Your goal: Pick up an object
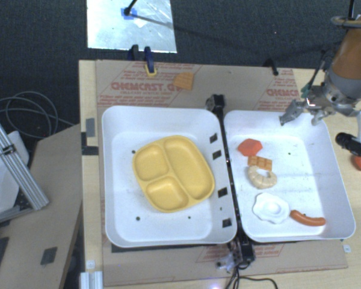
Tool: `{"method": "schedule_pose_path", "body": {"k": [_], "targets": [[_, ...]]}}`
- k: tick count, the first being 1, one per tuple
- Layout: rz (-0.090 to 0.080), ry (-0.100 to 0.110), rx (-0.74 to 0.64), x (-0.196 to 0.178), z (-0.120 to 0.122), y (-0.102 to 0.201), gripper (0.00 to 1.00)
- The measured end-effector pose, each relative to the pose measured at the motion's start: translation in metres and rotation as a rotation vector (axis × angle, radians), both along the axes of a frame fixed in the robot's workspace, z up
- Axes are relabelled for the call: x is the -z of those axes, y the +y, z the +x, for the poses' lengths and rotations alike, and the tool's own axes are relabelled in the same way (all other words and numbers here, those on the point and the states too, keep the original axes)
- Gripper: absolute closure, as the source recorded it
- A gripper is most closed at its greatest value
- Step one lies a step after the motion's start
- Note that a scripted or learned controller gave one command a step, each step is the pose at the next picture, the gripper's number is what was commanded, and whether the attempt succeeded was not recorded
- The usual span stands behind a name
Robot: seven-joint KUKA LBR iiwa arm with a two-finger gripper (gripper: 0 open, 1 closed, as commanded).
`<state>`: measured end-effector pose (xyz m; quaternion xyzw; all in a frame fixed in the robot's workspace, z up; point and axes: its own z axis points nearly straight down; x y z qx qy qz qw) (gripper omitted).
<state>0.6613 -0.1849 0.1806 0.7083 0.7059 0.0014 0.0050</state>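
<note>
The hand hangs over the far right corner of the right bin, its two fingers spread apart with nothing between them. Nearer the middle of that bin lie a red piece, a small waffle-like block just below it, a pale ring-shaped pastry, a fried egg and a sausage beside the egg. The left bin holds a yellow divided tray. Both bins rest on the desk.
</note>
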Motion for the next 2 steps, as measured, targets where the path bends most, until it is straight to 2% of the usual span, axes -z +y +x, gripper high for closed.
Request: {"method": "schedule_pose_path", "body": {"k": [1, 2], "targets": [[-0.001, -0.011, -0.009, -0.149, 0.010, 0.005, 0.00], [0.009, 0.015, -0.012, 0.017, 0.006, 0.071, 0.00]]}}
